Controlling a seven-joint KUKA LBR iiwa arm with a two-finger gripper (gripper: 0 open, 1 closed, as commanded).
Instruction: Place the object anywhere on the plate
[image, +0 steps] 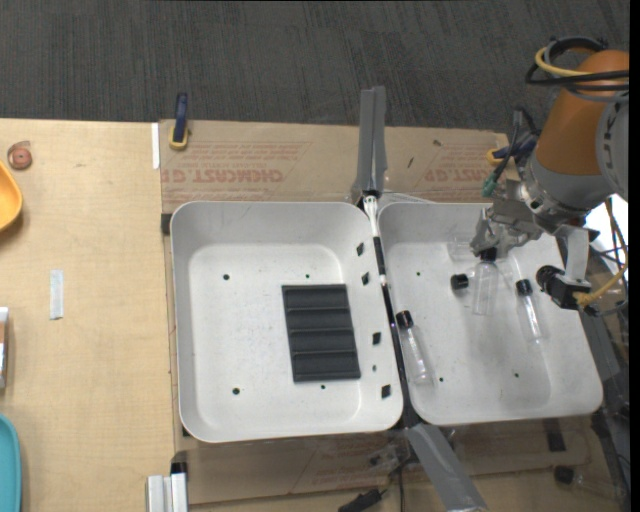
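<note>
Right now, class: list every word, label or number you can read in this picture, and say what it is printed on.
"CHEMCRAFT"-like red print, upside down, on the cardboard behind the left bin: only partly legible, spelling uncertain.
Smaller red line beneath it: too blurred to read.
Fainter red print on the cardboard behind the right bin: unreadable.

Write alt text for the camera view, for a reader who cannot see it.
A grey and orange robot arm reaches from the right, its gripper low over the right bin, where three clear tubes with black caps lie scattered. The left bin holds a dark ribbed rectangular plate.
</note>
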